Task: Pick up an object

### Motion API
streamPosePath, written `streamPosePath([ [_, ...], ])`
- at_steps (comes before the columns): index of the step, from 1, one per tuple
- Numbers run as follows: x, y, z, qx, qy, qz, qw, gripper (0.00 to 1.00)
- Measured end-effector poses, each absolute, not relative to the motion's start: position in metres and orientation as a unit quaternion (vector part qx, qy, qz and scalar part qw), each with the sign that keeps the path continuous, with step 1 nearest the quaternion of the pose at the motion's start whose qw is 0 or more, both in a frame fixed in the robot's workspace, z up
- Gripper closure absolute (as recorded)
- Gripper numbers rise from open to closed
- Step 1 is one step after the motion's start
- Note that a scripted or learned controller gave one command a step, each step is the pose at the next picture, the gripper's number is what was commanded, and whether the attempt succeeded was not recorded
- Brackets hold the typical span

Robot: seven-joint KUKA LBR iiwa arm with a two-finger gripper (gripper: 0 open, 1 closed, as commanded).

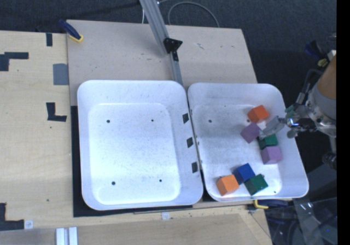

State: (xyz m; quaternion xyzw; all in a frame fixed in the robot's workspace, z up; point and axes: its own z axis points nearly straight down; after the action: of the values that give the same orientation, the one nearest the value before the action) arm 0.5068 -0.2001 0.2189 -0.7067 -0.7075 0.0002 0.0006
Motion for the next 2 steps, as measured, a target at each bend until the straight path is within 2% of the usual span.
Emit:
streamPosePath([
  [2,0.5068,-0.2002,0.2189,-0.707,-0.707,0.0002,0.001,0.00],
])
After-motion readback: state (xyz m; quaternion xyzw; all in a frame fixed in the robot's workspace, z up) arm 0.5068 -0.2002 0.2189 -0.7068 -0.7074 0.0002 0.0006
